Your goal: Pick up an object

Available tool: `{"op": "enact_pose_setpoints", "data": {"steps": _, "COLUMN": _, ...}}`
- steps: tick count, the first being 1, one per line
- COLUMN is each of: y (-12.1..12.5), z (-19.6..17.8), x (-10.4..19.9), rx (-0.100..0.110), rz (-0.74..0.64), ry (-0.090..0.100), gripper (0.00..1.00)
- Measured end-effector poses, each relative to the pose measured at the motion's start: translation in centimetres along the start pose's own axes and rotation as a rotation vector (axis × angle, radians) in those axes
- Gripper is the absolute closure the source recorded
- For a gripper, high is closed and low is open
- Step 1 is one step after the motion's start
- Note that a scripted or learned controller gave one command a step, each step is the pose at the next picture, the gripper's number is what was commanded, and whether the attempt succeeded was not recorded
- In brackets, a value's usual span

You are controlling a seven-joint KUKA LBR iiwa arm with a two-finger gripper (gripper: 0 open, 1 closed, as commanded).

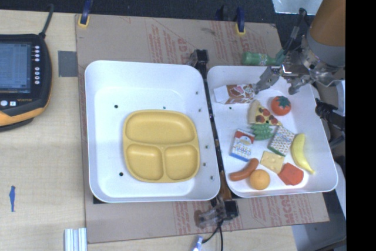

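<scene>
the arm reaches in from the right and its gripper hangs over the upper part of the right bin, with two dark fingers splayed apart and nothing visible between them, so the pincer stands open and holds nothing. the left-hand finger's tip sits just above a small red-and-white card that lies near the bin's top left corner; whether it touches the card cannot be told. a tomato lies just below the gripper, apart from it. beside the tomato, to its left, lies a pizza slice, and under that a green piece and a checkered packet. a small red-and-blue carton lies near the bin's left wall. further down are a sausage, an orange touching it, a cheese wedge, a red block and a banana along the right side. the left bin holds a yellow divided tray lying flat in its middle. a green object lies on the cardboard just beyond the right bin's top edge, and a teach pendant rests on the bench at far left.
</scene>
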State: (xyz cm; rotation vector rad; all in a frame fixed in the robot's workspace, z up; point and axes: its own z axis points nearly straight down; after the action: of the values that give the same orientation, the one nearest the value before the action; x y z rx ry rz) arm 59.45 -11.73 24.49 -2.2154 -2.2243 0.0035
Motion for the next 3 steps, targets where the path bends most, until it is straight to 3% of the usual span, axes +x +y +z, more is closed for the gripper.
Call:
{"op": "enact_pose_setpoints", "data": {"steps": 1, "y": -0.1, "z": 15.3, "x": -3.6, "rx": 0.000, "rz": 0.000, "ry": -0.002, "gripper": 0.00}}
{"op": "enact_pose_setpoints", "data": {"steps": 2, "y": 1.8, "z": 15.3, "x": -3.3, "rx": -0.001, "rz": -0.001, "ry": -0.001, "gripper": 0.00}}
{"op": "enact_pose_setpoints", "data": {"steps": 3, "y": -3.5, "z": 15.4, "x": 2.1, "rx": 0.001, "rz": -0.002, "ry": 0.000, "gripper": 0.00}}
